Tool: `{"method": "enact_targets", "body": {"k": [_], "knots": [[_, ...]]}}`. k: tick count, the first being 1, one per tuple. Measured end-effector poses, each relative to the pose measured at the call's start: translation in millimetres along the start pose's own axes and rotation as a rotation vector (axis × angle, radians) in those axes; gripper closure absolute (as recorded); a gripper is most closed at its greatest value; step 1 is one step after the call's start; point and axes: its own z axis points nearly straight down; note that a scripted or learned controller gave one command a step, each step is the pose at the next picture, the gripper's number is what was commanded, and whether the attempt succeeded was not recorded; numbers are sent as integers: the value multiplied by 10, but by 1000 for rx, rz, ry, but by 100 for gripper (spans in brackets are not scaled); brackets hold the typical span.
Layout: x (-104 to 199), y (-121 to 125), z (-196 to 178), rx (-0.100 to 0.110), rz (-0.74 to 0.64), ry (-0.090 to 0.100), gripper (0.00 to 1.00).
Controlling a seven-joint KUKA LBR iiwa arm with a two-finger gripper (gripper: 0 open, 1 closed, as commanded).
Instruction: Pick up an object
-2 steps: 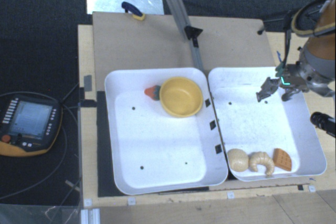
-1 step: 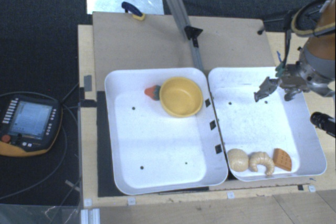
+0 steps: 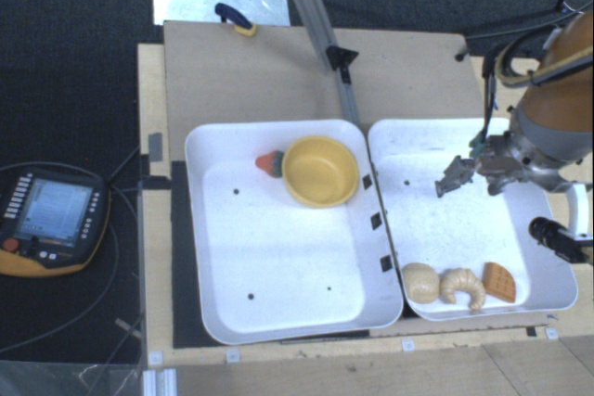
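**A:** Gripper point(image 3: 455, 176) first: where do you see it?

**B:** You'll find it over the right bin point(image 3: 445, 227), upper middle, at the end of the arm point(image 3: 557, 97) reaching in from the right. Whether its fingers are spread or pressed together, I can't tell you; nothing shows between them.

**A:** And what could you pick up?

**B:** Along the right bin's near edge you have a round bread roll point(image 3: 419, 282), a croissant point(image 3: 464, 286) touching it, and a waffle piece point(image 3: 498, 282) just beside that. In the left bin point(image 3: 278, 274), a yellow bowl point(image 3: 320, 172) sits at the far side, with a small orange-red toy point(image 3: 268, 164) against its left rim.
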Motion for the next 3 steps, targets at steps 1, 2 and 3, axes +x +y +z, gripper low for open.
{"method": "enact_targets", "body": {"k": [1, 2, 3], "knots": [[6, -20, 416, 0, 0, 0, 0], [47, 10, 1023, 2, 0, 0, 0], [41, 25, 893, -4, 1, -1, 100]]}}
